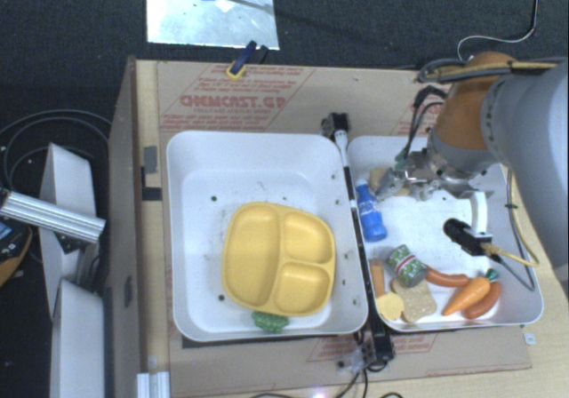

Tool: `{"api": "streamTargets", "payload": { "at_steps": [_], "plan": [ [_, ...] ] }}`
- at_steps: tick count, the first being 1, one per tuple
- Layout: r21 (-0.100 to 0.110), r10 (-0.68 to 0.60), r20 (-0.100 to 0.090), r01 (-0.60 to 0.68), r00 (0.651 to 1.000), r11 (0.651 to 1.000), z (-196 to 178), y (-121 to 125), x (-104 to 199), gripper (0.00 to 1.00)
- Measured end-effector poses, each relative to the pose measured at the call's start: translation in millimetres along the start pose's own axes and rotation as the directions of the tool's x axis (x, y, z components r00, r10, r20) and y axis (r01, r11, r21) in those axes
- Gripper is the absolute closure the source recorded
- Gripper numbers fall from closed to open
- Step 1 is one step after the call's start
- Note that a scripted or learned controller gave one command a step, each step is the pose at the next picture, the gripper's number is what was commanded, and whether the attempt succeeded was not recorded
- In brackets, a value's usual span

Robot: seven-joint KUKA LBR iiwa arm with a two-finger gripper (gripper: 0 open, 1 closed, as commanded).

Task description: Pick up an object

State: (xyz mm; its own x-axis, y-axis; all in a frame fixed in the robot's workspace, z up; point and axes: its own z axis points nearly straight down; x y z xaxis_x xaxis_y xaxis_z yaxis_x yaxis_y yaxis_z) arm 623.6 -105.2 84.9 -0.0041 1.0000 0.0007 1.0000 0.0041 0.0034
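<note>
so the gripper point(411, 176) is sitting low over the back end of the right bin point(534, 306), tucked under the grey arm and its orange band, and honestly i can't tell from this angle whether it's set wide or narrow, the wrist hardware hides it. nothing visibly held in it either. closest candidate is the blue bottle point(371, 214), just beside the gripper, toward the left and the near side of the view, lying against the bin's left wall. its long axis runs roughly along that wall, white cap end pointing to the far side, so my guess is a grab would want to close across the narrow width and would have to deal with the wall crowding one side. there's a small pale something right next to the gripper too, but it's too blurry to name. further out, the near end of the same bin has a cluster: a small green can point(407, 265), an orange sausage point(447, 279), a carrot point(467, 294), a cracker-looking slab point(416, 300), all packed close, some touching. well apart in the left bin point(191, 176) is a yellow divided tray point(278, 256) with a green thing point(271, 321) poking out at its near edge. both bins sit on the cardboard-covered surface point(267, 94).
</note>
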Motion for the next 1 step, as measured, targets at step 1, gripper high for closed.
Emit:
{"api": "streamTargets", "payload": {
  "at_steps": [1],
  "plan": [
    [0.0, -0.001, 0.001, 0.001, 1.0, 1.0, -0.2, 45.9, 21.2, 0.0]
  ]
}}
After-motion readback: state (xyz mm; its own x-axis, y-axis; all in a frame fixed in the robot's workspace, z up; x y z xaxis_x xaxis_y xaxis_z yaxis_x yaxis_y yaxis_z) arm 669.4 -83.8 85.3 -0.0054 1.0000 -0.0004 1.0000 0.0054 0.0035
